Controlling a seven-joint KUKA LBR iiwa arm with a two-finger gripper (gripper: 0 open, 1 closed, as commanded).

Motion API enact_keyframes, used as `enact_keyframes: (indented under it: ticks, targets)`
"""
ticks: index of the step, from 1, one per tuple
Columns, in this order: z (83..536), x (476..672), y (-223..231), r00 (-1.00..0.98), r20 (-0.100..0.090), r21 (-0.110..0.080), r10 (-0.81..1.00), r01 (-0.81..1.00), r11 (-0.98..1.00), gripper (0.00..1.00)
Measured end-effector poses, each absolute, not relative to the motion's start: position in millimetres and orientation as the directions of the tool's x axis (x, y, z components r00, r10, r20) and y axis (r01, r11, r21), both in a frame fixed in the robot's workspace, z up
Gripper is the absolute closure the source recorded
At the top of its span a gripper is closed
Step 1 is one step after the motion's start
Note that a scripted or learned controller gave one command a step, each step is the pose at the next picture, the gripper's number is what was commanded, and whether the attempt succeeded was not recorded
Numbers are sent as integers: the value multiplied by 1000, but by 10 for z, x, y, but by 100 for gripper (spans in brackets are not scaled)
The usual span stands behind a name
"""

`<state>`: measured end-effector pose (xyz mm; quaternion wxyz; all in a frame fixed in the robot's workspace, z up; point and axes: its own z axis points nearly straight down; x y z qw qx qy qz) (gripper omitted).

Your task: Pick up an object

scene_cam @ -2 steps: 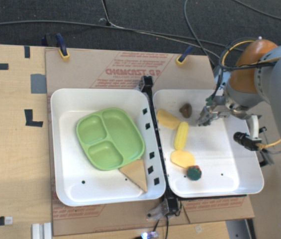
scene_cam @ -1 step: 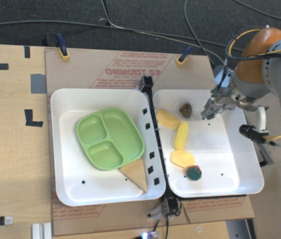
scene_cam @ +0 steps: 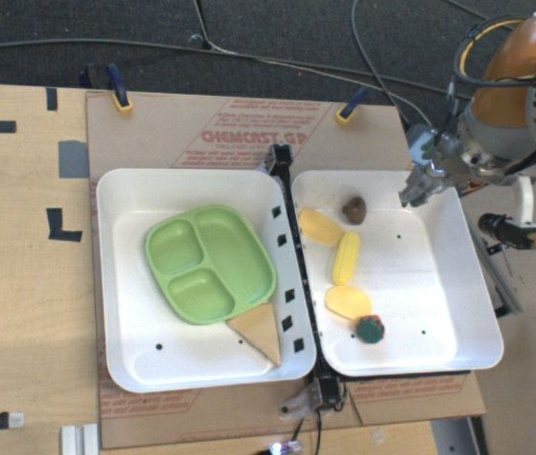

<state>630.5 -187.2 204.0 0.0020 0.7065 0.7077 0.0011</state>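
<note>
The right bin (scene_cam: 443, 282) holds a small brown lump (scene_cam: 354, 209) near its back, a yellow piece (scene_cam: 320, 227) beside it, a yellow corn cob (scene_cam: 345, 258), another yellow piece (scene_cam: 347, 301) and a small green and red ball (scene_cam: 371, 329) near the front. My gripper (scene_cam: 415, 190) hangs over the back right corner of this bin, to the right of the brown lump and apart from it. Nothing shows between its tips.
The left bin (scene_cam: 120, 207) holds a green divided plate (scene_cam: 210, 263) and a tan wedge (scene_cam: 260, 331) at its front right. A black divider (scene_cam: 291, 254) with clips runs between the bins. Cables cross the dark floor behind the bench.
</note>
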Motion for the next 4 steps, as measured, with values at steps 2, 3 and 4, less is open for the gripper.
enact_keyframes:
  ticks: [2,3,4]
  targets:
    - [2528,6331,-1407,-5,0,-1,1000,1000,5,100]
    - [2408,6329,-959,-4,0,-2,1000,1000,4,100]
    - [2466,6273,-423,-5,1,-2,1000,1000,5,100]
